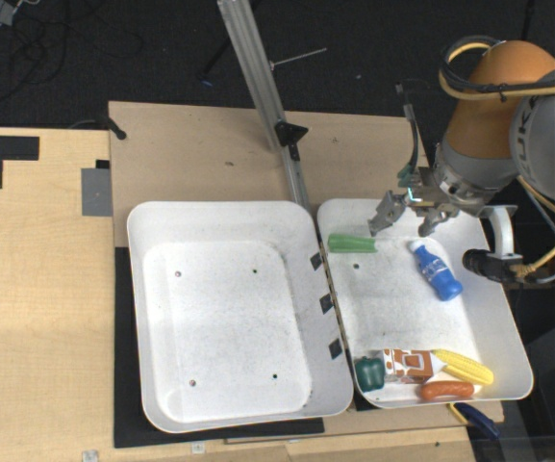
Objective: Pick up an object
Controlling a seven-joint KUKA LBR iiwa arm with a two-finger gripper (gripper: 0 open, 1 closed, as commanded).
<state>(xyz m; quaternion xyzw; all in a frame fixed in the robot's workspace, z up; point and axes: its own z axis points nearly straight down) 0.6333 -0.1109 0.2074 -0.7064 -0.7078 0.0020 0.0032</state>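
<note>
Sausage (444, 390) and corn (464, 367) lay nearest, likely light, slippery. Gripper (410, 216) hung above the right bin (489, 311), fingers apart, empty. Bottle (436, 270) looked rigid; grasp mid-body.

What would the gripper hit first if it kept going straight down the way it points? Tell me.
The gripper hangs open over the far end of the right bin. Straight down it likely meets bare bin floor, between the green block and the blue bottle. Depth is hard to judge from this slanted view.
</note>
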